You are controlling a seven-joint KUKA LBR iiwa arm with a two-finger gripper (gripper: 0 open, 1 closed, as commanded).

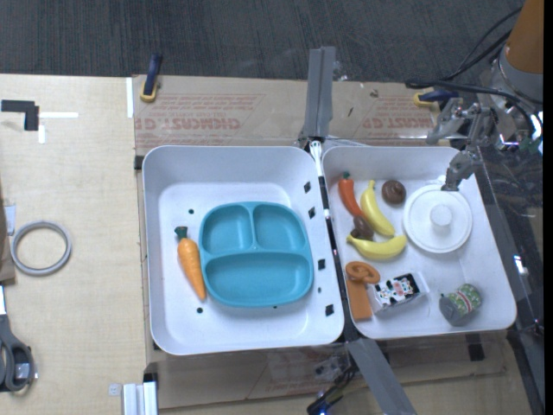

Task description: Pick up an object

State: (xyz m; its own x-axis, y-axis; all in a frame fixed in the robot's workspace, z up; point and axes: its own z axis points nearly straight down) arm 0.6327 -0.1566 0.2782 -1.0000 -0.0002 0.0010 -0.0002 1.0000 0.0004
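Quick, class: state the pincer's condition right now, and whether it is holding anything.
Pincer: above the right bin's upper edge, near the white lid; nothing seen held; open or shut cannot be told.

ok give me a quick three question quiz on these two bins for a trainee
1. True or false: the carrot lies inside the blue divided plate.
2. Which bin holds the bananas? A) left B) right
3. Fill in: the gripper hangs over the right bin's far edge, nearest the white round ____.

Key: 1 false, it lies beside the plate on the bin floor. 2 B. 3 lid.
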